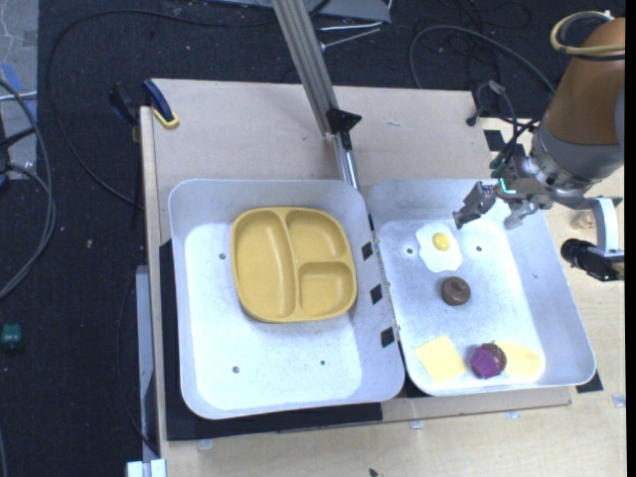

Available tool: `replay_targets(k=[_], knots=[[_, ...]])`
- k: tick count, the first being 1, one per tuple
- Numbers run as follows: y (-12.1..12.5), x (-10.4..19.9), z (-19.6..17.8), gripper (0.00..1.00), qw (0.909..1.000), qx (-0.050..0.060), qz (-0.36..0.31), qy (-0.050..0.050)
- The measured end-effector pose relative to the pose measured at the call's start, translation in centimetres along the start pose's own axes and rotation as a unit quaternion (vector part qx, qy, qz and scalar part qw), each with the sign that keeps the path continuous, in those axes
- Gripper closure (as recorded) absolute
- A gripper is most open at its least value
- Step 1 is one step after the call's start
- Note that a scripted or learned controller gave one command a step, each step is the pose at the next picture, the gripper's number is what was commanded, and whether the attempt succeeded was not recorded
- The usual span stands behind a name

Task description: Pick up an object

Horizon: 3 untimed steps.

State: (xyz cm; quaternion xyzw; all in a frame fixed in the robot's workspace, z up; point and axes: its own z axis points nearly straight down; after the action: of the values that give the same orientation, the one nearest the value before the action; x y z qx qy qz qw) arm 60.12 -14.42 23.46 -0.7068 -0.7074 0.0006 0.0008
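Fried-egg toy [438, 247] lies at the far left of the right bin [556, 306], untouched. Just beyond it the gripper [494, 207] hovers over the bin's far edge, fingers spread and holding nothing. Nearer lie a brown doughnut [455, 290], a purple piece [487, 360] and yellow slices [441, 359]. A yellow divided plate [294, 263] sits in the left bin [209, 366].

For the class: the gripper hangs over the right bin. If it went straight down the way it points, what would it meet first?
Probably the bare floor of the right bin near its far edge, just right of the fried egg; depth is unclear.
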Motion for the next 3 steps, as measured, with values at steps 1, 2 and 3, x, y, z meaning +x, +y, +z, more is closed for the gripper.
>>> replay_targets(k=[1, 2, 3], knots=[[0.1, 0.0, -0.1, 0.0, 1.0, -0.001, 0.0, 0.0], [-0.7, 0.1, 4.5, 0.0, 1.0, 0.001, 0.001, 0.0], [-0.2, -0.7, 10.0, 0.0, 1.0, 0.001, 0.001, 0.0]])
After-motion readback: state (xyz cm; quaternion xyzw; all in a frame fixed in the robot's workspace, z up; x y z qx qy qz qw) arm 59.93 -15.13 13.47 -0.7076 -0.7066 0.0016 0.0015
